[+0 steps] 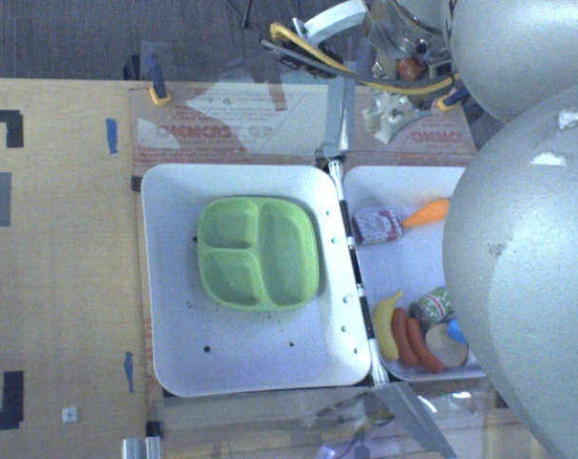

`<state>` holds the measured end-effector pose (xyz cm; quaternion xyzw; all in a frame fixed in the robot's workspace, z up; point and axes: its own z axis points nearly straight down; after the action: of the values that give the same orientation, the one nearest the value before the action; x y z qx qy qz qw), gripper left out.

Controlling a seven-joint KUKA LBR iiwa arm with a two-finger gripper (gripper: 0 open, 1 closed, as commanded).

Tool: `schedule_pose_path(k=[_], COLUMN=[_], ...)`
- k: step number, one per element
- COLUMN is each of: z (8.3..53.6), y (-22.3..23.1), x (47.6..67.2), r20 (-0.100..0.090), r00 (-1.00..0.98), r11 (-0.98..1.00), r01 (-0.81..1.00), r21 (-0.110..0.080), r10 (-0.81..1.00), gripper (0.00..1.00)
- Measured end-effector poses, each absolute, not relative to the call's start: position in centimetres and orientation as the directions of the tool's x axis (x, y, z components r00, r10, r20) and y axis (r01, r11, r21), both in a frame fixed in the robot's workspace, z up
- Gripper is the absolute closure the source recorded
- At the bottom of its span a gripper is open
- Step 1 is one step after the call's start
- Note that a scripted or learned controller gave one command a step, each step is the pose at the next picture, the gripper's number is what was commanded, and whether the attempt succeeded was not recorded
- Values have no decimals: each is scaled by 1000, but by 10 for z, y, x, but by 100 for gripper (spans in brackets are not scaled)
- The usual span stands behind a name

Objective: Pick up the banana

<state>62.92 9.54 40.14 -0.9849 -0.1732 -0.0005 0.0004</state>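
A pale wooden bench (59, 285) carries two shallow white bins side by side, with dark carpet and loose cables beyond its far edge. The small yellow curved banana (387, 324) lies in the right white bin (404, 256), near that bin's front left corner, close against the wall shared with the left bin. Touching its right side is a red-orange sausage-shaped piece (410, 338), and just beyond that sit a green-and-white can-like object (433, 305) and a round greyish item (449, 344). Farther back in the same bin rest a pinkish crumpled packet (376, 225) and an orange carrot (426, 213). The left white bin (174, 352) holds a light green divided plastic plate (258, 252). The two-finger gripper (387, 118) hangs above the bins' far edge, well apart from the banana; whether it is open or closed cannot be told.
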Motion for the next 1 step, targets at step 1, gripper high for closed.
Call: schedule_pose_path(k=[1], z=[297], y=[208], x=[660], r20=[1], r00=[942], r11=[-942], r01=[334], r21=[-2], r10=[334], gripper=[100])
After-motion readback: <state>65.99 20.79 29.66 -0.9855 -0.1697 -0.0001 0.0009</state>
